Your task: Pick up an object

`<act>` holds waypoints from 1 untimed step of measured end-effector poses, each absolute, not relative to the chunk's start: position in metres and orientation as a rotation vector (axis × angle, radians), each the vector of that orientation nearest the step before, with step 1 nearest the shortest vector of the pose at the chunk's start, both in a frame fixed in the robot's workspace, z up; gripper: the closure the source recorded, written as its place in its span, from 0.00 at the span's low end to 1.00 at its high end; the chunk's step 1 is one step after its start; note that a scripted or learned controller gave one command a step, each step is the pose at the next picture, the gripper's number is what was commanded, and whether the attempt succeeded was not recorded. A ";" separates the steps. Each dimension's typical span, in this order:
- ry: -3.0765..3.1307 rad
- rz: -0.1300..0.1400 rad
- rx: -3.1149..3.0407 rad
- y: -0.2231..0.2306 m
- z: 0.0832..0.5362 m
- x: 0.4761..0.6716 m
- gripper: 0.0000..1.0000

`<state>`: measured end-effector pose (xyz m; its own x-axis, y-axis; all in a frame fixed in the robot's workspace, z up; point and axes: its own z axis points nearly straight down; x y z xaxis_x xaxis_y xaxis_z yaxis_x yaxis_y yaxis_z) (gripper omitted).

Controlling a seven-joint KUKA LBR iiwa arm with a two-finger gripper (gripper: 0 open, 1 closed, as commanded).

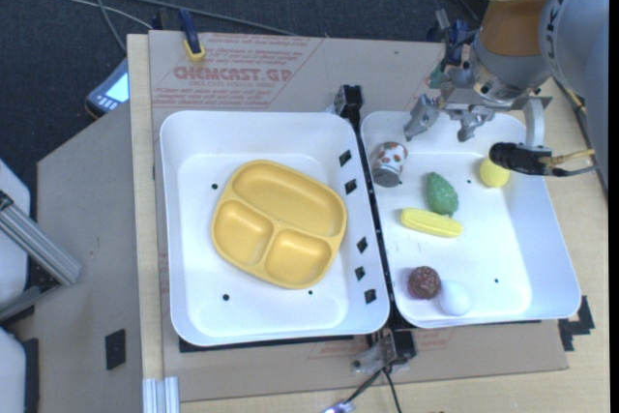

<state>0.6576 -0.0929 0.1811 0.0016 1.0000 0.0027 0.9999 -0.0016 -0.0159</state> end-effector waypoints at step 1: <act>-2.221 0.000 -2.220 -0.093 0.190 0.661 0.00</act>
<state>0.6609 -0.0929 0.1901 -0.0004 1.0000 0.0011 1.0000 0.0004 -0.0009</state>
